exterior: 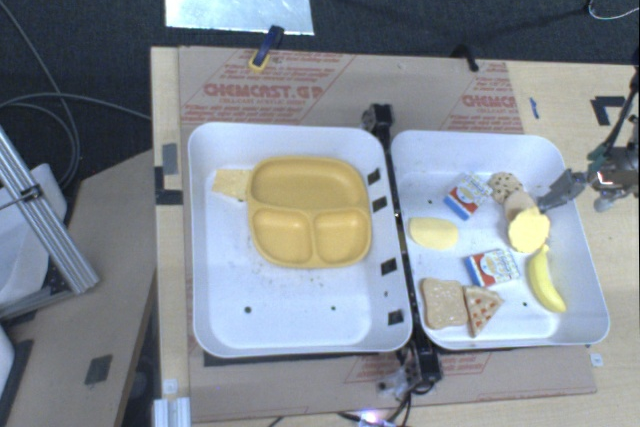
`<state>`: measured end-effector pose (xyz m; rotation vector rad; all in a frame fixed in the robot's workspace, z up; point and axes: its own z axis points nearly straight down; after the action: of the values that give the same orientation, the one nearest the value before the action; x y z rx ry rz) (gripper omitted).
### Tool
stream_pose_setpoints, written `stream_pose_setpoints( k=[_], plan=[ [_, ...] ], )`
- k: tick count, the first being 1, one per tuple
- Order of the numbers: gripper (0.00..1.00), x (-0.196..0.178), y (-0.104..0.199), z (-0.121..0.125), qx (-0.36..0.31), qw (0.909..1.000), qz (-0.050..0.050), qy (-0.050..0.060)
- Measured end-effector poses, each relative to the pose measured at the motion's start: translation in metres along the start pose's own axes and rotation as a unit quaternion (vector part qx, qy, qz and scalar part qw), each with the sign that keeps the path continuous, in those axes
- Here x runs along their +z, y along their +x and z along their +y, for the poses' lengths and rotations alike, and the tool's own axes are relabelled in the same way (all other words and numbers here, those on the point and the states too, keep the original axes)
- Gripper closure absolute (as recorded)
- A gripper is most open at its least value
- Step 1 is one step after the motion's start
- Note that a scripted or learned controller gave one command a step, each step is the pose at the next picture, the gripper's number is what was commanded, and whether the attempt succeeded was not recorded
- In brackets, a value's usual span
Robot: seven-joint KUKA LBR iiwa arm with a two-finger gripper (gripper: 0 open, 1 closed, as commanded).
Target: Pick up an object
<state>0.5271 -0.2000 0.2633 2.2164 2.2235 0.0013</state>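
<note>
Gripper point(556, 194) reaches in at the right edge of the frame, over the right bin point(578, 307); whether it is open or shut cannot be told. Just beside its tip lie a lemon point(529, 232) and a cookie point(505, 185), with a banana point(545, 282) lower down.

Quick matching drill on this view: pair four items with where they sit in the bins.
Items:
1. divided yellow plate
2. banana
3. toast slice
4. cookie

Places:
A. right bin, near the front right corner
B. right bin, toward the back
C. left bin, middle
D. right bin, front left area

Pairs: 1-C, 2-A, 3-D, 4-B
</note>
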Motion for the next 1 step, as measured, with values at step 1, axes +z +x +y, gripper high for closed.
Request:
stream_pose_setpoints(
  k=[1],
  plan=[
    [0.0, 0.1248, 0.0369, -0.0384, 0.0, 1.0, 0.003, 0.006]
  ],
)
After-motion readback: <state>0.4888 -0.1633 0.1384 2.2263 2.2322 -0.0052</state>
